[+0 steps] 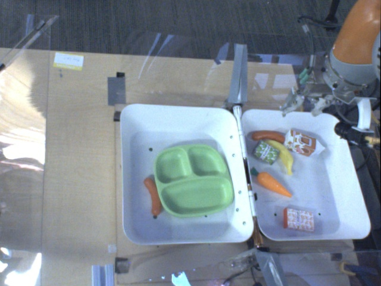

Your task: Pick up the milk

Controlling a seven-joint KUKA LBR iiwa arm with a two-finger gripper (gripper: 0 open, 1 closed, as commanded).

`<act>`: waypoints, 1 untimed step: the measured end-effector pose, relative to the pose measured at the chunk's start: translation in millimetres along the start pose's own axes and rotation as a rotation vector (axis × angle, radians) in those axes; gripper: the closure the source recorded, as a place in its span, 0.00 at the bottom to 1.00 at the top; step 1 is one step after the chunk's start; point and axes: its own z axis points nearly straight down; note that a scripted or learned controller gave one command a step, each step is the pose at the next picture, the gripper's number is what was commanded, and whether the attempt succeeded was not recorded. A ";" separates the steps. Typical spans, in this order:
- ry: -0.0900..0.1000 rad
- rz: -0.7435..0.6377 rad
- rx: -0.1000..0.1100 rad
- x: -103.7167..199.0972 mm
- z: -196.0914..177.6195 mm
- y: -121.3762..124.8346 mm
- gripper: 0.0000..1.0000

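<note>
where the milk (300, 142) lies, a small white and brown carton tilted on its side, is the upper part of the right bin (351, 183), close to that bin's far wall. just left of it sit a yellow banana (284, 157), a green can (266, 152) and a reddish sausage (268, 136), the three bunched together and the banana nearly touching the carton's left edge. below them an orange carrot (273, 183) lies slantwise, and nearer the front wall an orange-red carton (299, 219) rests flat, well apart from the milk. to the carton's right the bin floor is bare up to the right wall, and bare floor also separates it from the carrot. the pincer (306, 102) hangs above the far rim of the right bin, just beyond the milk, under the orange band of the arm (357, 31); whether its fingers are apart or together i cannot tell. the left bin (134, 177) holds a green divided tray (193, 180) with another sausage (153, 196) against its left side. both bins stand on the pale worktop (65, 159).
</note>
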 end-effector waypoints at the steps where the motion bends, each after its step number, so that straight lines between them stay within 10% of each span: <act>1: -0.010 -0.050 -0.030 -46.8 124.1 -17.1 0.00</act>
